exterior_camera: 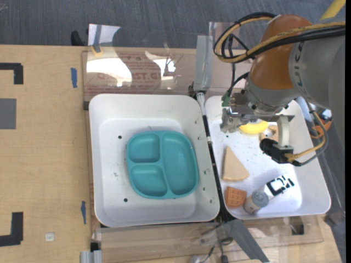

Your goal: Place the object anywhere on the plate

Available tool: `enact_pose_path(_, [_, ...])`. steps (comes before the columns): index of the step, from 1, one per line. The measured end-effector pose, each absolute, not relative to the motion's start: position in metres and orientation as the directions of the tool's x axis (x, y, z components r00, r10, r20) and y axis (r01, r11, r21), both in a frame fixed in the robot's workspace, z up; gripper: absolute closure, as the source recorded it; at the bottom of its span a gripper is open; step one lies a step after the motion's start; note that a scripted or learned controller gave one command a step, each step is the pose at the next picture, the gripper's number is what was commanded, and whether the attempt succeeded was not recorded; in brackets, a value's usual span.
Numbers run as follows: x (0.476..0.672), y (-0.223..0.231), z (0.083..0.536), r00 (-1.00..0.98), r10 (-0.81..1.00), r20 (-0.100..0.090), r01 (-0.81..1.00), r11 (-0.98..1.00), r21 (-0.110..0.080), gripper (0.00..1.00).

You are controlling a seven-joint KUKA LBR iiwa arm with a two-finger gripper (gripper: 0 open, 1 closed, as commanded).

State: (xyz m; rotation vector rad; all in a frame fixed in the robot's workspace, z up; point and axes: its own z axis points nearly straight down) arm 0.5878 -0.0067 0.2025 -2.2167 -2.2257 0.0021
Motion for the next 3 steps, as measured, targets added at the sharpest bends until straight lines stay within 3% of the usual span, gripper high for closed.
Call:
enact_pose_path(1, [0.527, 0.034, 0.291, -0.006, 1.0, 0.002, 1.0, 0.006, 0.008, 1.0])
enact_pose_path(2, [0.582, 0.063, 0.218, -0.004, 1.0, -0.001, 1.0, 0.004, -0.008, 1.0])
enact_pose_path(3, [0.514, 0.056, 0.284, -0.002, 1.0, 0.002, 1.0, 0.002, 0.004, 1.0])
